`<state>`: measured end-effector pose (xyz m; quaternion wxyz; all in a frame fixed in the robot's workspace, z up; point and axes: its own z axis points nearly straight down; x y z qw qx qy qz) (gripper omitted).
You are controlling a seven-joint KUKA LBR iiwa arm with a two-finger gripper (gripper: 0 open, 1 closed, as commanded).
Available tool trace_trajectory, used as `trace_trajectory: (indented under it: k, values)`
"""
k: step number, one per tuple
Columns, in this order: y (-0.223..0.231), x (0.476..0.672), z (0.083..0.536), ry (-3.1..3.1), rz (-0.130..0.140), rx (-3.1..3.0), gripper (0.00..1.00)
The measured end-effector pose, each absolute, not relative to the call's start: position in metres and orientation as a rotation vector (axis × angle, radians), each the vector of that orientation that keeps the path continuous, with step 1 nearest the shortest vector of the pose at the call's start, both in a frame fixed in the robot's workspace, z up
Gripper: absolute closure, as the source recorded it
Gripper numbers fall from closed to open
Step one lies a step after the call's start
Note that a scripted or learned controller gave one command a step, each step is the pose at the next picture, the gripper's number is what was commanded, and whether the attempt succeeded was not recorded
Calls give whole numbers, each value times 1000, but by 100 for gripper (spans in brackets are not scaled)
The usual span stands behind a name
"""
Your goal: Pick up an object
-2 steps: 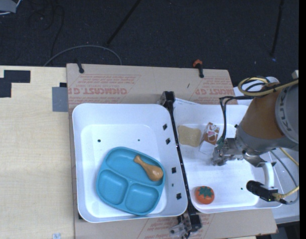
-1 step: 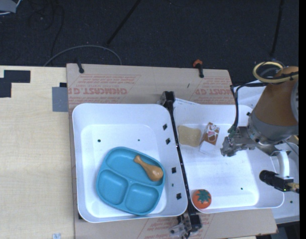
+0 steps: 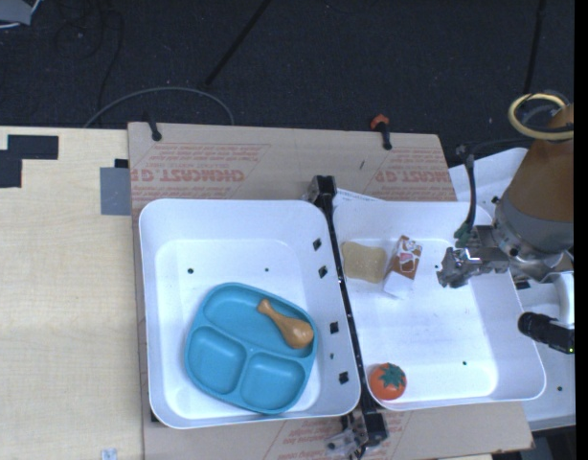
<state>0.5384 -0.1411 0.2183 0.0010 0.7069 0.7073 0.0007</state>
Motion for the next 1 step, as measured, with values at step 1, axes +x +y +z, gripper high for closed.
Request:
trace_trajectory:
  k: [1]
  values:
    - [-86,546,227,2229,2,2217,100]
